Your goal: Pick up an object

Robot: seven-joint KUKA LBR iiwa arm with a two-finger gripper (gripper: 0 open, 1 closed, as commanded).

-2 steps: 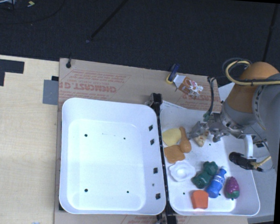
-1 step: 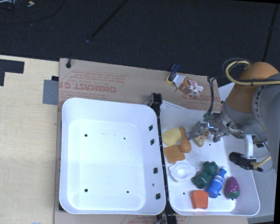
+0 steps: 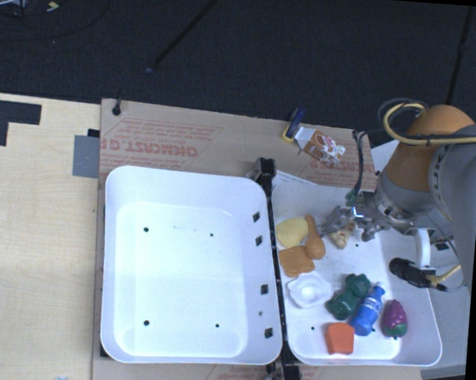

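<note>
Here the fingers hang in the right bin, their spread too blurred to tell

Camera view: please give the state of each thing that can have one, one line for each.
Left bin: holds no objects.
Right bin: holds all the objects.
Blue bottle: lying on its side.
Gripper: low over the right bin.

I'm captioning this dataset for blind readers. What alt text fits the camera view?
A grey robot arm with an orange band reaches from the right, its gripper low over the right shallow white bin, near a small tan object. That bin holds toy items: a yellow piece, a blue bottle, a purple piece and an orange block. The left white bin sits alongside.
</note>
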